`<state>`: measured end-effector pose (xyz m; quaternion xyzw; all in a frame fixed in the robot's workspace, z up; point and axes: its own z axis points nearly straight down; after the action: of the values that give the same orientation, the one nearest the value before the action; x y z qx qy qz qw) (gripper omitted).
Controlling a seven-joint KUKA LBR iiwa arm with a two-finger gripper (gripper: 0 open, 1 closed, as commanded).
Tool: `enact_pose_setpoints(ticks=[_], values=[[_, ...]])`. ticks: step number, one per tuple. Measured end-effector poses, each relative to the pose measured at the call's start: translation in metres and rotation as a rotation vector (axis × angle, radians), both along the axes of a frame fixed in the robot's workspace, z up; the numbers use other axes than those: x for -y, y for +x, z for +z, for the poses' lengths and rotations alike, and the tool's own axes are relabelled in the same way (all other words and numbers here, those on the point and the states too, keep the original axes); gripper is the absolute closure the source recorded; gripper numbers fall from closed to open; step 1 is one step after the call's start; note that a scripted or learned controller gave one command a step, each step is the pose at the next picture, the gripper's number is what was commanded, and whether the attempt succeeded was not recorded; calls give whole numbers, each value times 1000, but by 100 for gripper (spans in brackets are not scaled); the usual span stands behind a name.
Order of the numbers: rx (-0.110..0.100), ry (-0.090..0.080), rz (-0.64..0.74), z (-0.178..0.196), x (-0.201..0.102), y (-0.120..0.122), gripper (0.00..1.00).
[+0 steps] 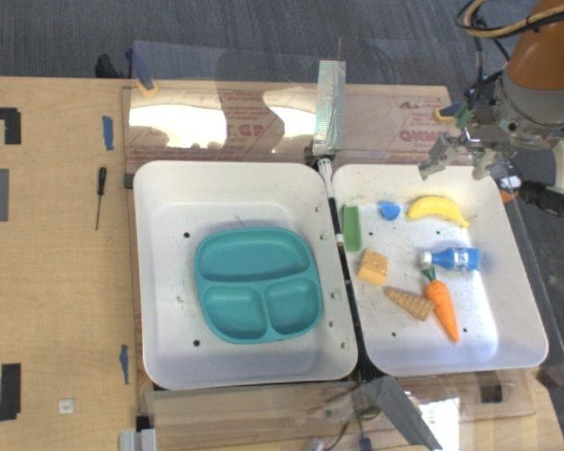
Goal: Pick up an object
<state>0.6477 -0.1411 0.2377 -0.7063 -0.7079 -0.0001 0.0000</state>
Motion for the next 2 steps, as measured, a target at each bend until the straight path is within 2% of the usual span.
enact_pose_setpoints(ticks=[1,2], values=[[7,-2,190,-149,-5,-41,0],[5,-1,94,-151,-20,-24,0]])
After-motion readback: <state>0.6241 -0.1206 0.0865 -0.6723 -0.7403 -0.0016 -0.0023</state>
